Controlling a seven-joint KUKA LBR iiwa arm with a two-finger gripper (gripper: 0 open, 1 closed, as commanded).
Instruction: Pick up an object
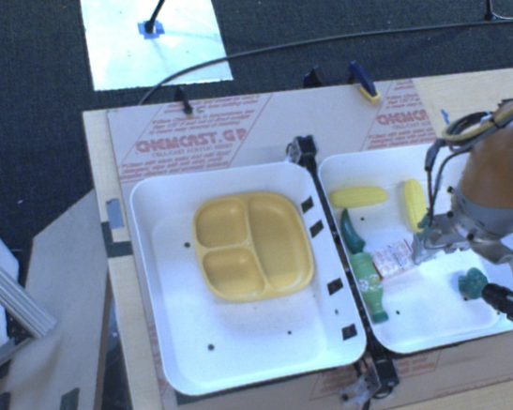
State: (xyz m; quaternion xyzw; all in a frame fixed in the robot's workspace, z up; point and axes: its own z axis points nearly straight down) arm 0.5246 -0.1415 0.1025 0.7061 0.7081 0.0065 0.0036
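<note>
White bins [190,370], a yellow tray [248,246], two yellow corn cobs [359,197], a green bottle [369,286], a teal blob [472,283], and a red-and-white packet [394,259]. Arm's [508,175] grey and orange.

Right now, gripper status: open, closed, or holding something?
Gripper: cannot be told; it sits low in the right bin beside the small pink-and-white packet.

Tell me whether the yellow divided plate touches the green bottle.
Apart. The camera view shows the yellow divided plate in the left bin and the green bottle in the right bin, past the divider.
</note>
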